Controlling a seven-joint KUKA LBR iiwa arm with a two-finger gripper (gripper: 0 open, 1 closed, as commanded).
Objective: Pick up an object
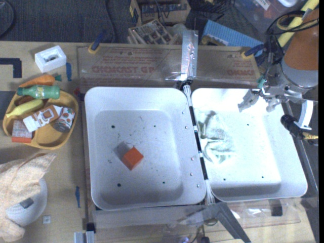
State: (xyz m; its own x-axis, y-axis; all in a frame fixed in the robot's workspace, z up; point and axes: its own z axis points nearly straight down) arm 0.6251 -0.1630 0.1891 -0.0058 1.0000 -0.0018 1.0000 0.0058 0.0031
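An orange block [133, 158] lies in the left bin [101, 105], a little left of its middle, with a grey shadow beside it. A crumpled pale green-white cloth [214, 138] rests in the right bin [283, 181], near its left wall. My gripper [259, 103] hangs over the far right part of the right bin, up and to the right of the cloth and apart from it. Its two fingers [246, 102] stand open with nothing between them. The grey arm with its orange band [302, 49] comes in from the upper right.
A yellow bowl [10, 128] of toy food sits left of the bins. A tan cloth [23, 186] lies at the lower left and a small white box [50, 58] at the upper left. Clear panels [131, 65] stand behind both bins.
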